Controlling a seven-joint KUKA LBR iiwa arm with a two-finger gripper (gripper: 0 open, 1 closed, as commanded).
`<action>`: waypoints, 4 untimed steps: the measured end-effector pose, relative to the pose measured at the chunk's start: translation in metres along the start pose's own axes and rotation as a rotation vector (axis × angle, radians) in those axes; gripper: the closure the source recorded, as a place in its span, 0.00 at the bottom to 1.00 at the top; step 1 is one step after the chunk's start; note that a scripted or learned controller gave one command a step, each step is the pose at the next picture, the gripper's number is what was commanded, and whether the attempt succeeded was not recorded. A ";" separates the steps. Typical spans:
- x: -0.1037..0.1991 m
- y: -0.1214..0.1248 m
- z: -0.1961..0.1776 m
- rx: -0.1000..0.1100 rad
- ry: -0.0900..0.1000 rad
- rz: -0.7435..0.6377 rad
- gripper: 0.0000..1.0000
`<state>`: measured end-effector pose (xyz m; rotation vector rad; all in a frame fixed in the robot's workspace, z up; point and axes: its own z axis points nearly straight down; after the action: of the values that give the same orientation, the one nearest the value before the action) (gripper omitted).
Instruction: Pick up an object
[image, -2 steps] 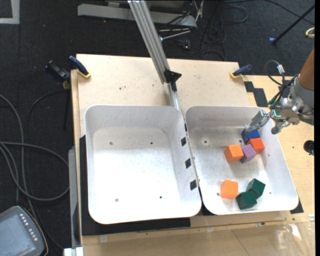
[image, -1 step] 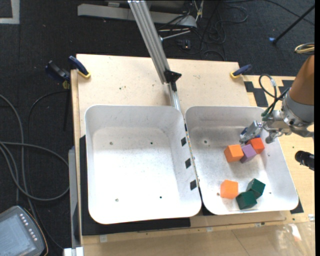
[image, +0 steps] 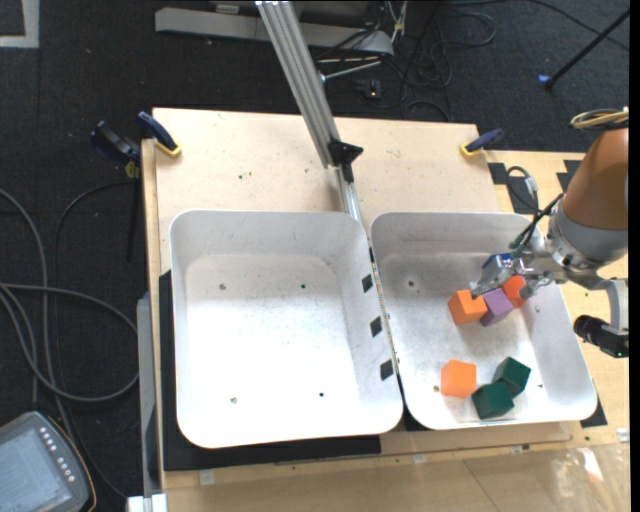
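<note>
In the right bin (image: 430, 410), my gripper (image: 499, 278) hangs low over a tight cluster of blocks: an orange block (image: 465, 307), a purple block (image: 497, 304) and a smaller orange-red block (image: 514, 290). The gripper's tip is right at the top of the purple and orange-red blocks. Nearer the front of the same bin lie another orange block (image: 458, 379) and two dark green blocks (image: 493, 399) (image: 514, 375) touching each other.
The left bin (image: 200, 420) sits beside the right one, separated by a raised rim with black marks. A slanted metal rail (image: 305, 85) crosses the back of the bench. Clamps sit at the bench's back corners.
</note>
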<state>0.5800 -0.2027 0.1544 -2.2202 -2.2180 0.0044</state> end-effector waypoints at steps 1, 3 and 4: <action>-0.002 0.006 0.028 -0.024 -0.007 -0.001 0.00; -0.003 0.009 -0.046 -0.012 -0.004 -0.004 1.00; -0.003 0.010 -0.075 -0.009 -0.002 -0.003 1.00</action>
<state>0.5907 -0.2058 0.2292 -2.2222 -2.2277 -0.0033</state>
